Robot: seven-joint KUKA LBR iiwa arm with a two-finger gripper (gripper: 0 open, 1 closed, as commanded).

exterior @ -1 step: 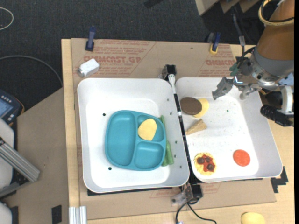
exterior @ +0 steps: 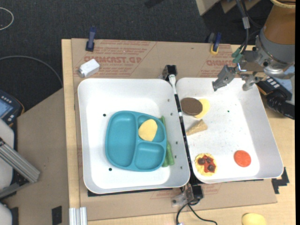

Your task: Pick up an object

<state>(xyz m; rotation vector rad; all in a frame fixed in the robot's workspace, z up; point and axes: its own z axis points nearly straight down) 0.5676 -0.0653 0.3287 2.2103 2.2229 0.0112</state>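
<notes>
The claw (exterior: 235, 80) is seen over the far edge of the right bin (exterior: 262, 125), its two fingers spread apart and nothing between them, so it is released. One finger (exterior: 221, 81) is angled down-left, the other (exterior: 247, 83) is shorter and sits to its right. The grey arm with the orange band (exterior: 281, 18) is seen above and right of the claw. Below and left of the claw, near it, a brown round disc (exterior: 191, 106) is lying partly over a yellow round piece (exterior: 203, 106); the two are touching. Further below that, a tan wedge (exterior: 196, 127) is lying close to the divider between the bins. Well below the claw, at the near side of the right bin, a small yellow disc with red and dark topping (exterior: 206, 164) is seen, and an orange-red round slice (exterior: 242, 158) is placed to its right, the two apart. Far left of the claw, the left bin (exterior: 93, 107) is holding a teal sectioned tray (exterior: 124, 142) with a yellow lump (exterior: 148, 130) in its upper right compartment; a green strip (exterior: 167, 146) is lying along the tray's right side. Both bins are resting on a cardboard-covered tabletop (exterior: 140, 55), where a small white block (exterior: 88, 68) is seen far left of the claw.
</notes>
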